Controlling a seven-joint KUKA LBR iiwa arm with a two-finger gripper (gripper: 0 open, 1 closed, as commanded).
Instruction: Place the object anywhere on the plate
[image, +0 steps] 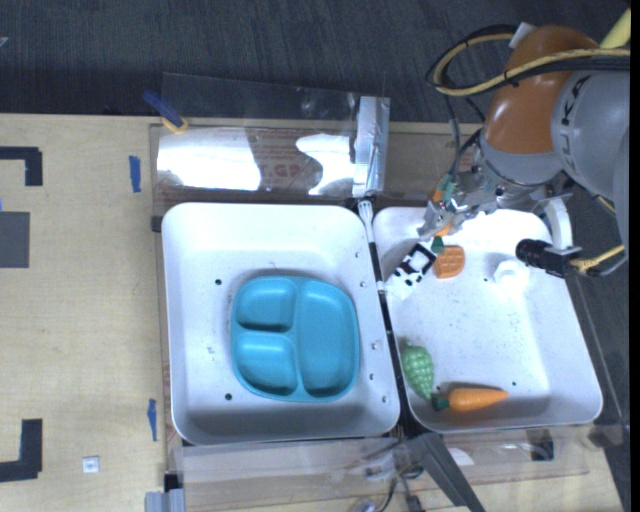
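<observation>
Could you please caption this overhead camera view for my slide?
KUKA arm's claw poised over a small orange object in the right bin; blue divided plate waits in the left bin.

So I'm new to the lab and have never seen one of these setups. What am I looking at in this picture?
One camera fixed above a bench looks down at a slant on two shallow white bins. The grey and orange machine at the top right is a robot arm, reaching in from the right. Its gripper hangs over the back of the right bin, above a small orange object; whether it grips anything cannot be told from here. Also in that bin lie a carrot and a knobbly green object. The left bin holds a blue plate with compartments. The job is to put an object on that plate, and nothing lies on it yet.
</observation>
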